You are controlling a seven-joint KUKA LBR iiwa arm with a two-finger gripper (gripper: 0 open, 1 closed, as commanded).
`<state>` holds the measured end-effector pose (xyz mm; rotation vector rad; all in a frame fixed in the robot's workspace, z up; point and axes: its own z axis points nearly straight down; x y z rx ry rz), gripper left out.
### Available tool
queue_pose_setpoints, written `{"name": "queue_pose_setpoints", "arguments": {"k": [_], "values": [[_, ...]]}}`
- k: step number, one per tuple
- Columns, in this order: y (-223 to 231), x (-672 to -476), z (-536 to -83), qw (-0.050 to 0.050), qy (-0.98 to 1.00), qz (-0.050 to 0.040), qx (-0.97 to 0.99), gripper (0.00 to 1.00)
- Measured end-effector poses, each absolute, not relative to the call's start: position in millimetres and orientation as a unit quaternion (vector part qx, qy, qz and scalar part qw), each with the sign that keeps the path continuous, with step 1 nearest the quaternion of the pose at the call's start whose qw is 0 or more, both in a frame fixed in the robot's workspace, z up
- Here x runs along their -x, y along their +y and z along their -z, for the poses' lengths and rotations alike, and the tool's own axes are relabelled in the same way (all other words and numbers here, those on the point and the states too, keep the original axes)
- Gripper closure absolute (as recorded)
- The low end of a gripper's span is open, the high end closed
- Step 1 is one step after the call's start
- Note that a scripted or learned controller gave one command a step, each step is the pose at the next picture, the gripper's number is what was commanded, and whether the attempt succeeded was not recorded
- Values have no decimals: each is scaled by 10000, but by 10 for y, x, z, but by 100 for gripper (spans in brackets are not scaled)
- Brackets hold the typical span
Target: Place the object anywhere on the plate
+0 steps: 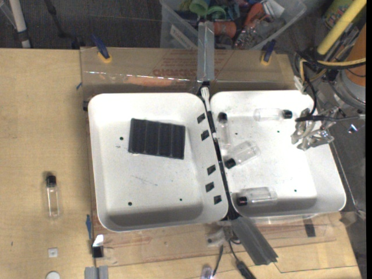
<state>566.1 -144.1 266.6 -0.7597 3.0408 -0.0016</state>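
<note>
Gripper (311, 133) at right bin's (325, 185) right rim; finger state cannot be told.
Four clear vials with black caps in right bin: (270, 114), (222, 129), (240, 154), (254, 196). Dark ridged plate (157, 138) lies in left bin (104, 173), well apart.

I see two bins side by side: in the left bin (104, 156) a plate (157, 138) lies flat, toward the far side. In the right bin (325, 185) four vials (270, 115) lie scattered along its left and far parts. The gripper (311, 133) sits at that bin's right edge. Another vial (52, 195) lies on the bench (35, 109), well left of the bins.
</note>
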Motion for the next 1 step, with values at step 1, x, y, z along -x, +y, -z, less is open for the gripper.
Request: {"name": "queue_pose_setpoints", "arguments": {"k": [1], "values": [[-856,-6377,-3159,46,9845,2,1754,100]]}}
